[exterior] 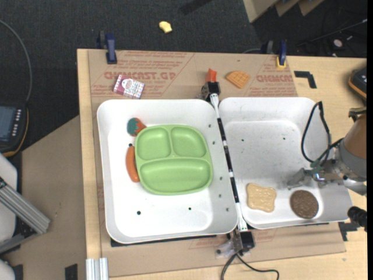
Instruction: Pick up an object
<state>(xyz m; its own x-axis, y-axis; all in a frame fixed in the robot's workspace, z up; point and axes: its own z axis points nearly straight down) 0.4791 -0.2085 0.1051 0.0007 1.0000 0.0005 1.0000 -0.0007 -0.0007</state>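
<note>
In the right bin (265,118) a beige slice of toy toast (260,196) lies near the front edge. A brown round cookie (304,203) lies just to its right. My gripper (302,178) reaches in from the right and hangs low, just behind and above the cookie, with a black cable looping up behind it. Nothing shows in its grasp. The left bin (157,220) holds a green divided plate (172,158). An orange toy carrot (132,163) lies along the plate's left side, and a small red and teal toy (136,126) sits at its far left corner.
On the bench behind the bins lie a waffle-like toy (237,79), a pink packet (128,86) and an orange-black clamp (211,81). Blue clamps (109,46) grip the bench's far edge. A yellow scrap (165,26) lies on the dark floor.
</note>
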